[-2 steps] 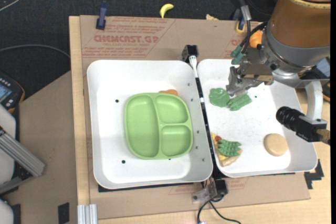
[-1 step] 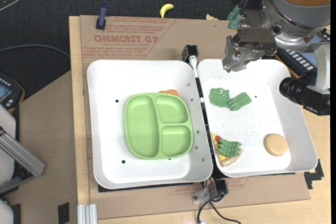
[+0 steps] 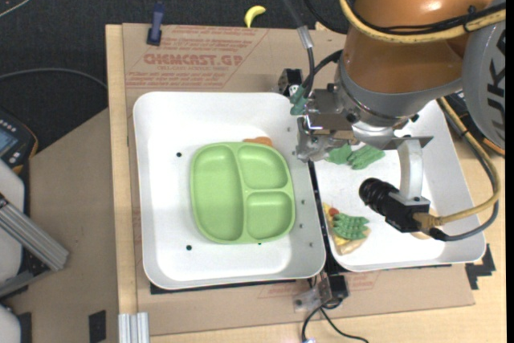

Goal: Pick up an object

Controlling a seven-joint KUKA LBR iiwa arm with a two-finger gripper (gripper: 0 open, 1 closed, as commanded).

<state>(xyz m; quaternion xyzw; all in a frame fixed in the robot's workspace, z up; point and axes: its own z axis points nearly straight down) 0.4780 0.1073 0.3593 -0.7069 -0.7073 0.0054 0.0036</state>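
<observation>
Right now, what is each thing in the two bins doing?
Green divided plate: lying flat in the left bin, right side up.
Green leafy toy: lying in the right bin, under the arm.
Pizza-slice toy: lying flat near the right bin's front.

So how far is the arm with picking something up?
Nothing looks picked up yet. The arm hangs over the right bin, above a green item; its grip there is hidden. Another toy lies near that bin's front. The green tray sits in the left bin. Grasp and lift remain.
</observation>
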